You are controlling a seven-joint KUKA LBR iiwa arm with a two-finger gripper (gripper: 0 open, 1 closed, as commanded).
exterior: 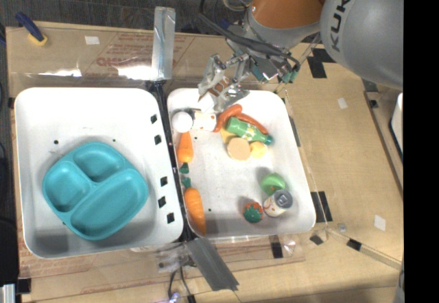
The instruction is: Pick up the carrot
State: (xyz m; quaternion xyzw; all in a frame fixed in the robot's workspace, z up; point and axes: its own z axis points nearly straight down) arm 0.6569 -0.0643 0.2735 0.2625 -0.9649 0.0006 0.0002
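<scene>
- Evidently nothing was lifted: the tool (221, 86) hung at the right bin's (296, 158) far rim, its fingers seemingly spread, though clutter blurred them.
- Below and slightly left of the tool, the carrot (185, 147) lay ungrasped against the bin's wall; descent and grasp remained.

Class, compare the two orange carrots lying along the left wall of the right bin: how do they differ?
The upper carrot lies midway along the wall; the lower carrot lies near the bin's front corner. The upper carrot looks shorter and straighter, the lower carrot longer and slanted. Both are orange and lie flat.
</scene>
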